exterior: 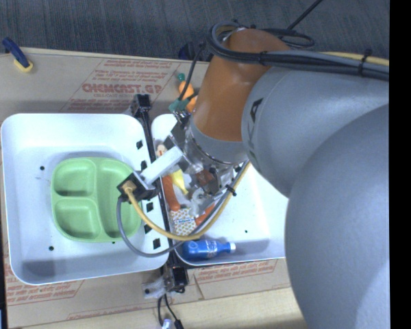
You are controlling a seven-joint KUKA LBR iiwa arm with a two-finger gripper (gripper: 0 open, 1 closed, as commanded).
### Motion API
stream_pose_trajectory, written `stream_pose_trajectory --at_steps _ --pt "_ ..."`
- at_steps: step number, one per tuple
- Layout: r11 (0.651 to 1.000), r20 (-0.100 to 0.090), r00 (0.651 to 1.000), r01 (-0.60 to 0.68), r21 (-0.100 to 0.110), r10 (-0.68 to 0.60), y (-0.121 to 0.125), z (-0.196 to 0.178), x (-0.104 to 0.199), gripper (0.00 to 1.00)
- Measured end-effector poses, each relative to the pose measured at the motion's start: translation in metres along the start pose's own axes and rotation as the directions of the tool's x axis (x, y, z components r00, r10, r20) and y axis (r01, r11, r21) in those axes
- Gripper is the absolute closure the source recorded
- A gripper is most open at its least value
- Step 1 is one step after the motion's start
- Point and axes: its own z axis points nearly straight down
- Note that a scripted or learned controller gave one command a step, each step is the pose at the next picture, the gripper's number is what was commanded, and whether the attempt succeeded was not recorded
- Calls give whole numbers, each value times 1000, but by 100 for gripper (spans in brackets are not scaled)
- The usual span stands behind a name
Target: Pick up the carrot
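The carrot (170, 193) is an orange stick lying in the right bin (260, 211), close along its left wall. The arm's grey wrist and orange band hang low over this bin and hide much of it. My gripper (194, 189) is down among the items just to the right of the carrot, partly hidden by its own body and cables. Whether it touches the carrot cannot be made out.
A green divided plate (89, 197) lies in the left bin (20, 184). In the right bin, a blue bottle (205, 248) lies at the front wall, a checkered packet (183, 221) sits beside the carrot, and a yellow item (179, 181) is by the gripper. An orange object (185, 88) shows behind the arm.
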Motion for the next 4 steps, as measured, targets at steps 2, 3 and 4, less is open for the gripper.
stream_pose_trajectory --at_steps 2,3,4 --pt "1000 2 1000 -24 3 24 -39 154 23 0" --pt "995 1 995 -102 0 102 -10 218 100 0" --pt "995 4 995 -98 1 98 -10 207 100 100"
